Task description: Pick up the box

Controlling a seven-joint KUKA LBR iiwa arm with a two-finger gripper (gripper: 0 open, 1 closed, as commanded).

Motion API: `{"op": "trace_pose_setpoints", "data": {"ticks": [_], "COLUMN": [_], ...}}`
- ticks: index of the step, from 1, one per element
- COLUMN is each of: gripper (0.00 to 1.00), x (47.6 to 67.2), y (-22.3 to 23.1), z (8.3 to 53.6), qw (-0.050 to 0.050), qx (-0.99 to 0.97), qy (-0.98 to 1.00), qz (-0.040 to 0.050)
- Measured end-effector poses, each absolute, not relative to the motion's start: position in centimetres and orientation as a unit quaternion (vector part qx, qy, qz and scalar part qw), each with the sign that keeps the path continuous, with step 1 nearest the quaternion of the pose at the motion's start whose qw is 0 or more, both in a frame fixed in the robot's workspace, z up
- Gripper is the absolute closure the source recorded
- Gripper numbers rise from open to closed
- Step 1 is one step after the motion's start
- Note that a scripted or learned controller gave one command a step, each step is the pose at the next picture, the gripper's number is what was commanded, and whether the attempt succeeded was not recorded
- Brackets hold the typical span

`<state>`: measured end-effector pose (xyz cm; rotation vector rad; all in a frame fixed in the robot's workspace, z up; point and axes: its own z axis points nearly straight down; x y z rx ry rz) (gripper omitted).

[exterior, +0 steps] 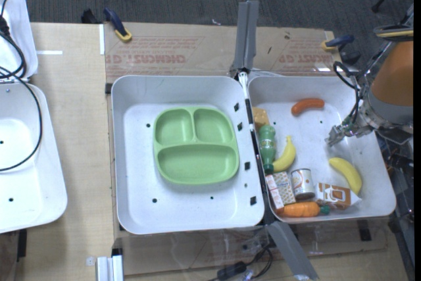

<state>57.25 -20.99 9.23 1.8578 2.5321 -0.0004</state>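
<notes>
Nothing lifted yet, by my read. The box (281, 189) lies near the right bin's (342, 85) front-left corner, beside a can (302, 183). My hand (343, 133) hovers well apart from it; grip state unclear, I cannot tell.

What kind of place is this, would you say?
Most likely a robotics lab bench set up for pick-and-place trials. A robot arm reaches over two white bins, one holding a green divided plate, the other toy food such as a banana and a small box.
</notes>
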Motion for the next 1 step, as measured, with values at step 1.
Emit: {"op": "trace_pose_setpoints", "data": {"ticks": [1], "gripper": [1.0], "x": [57.29], "y": [-22.22], "z": [10.66], "qw": [0.002], "qx": [0.515], "qy": [0.857], "qz": [0.0001]}}
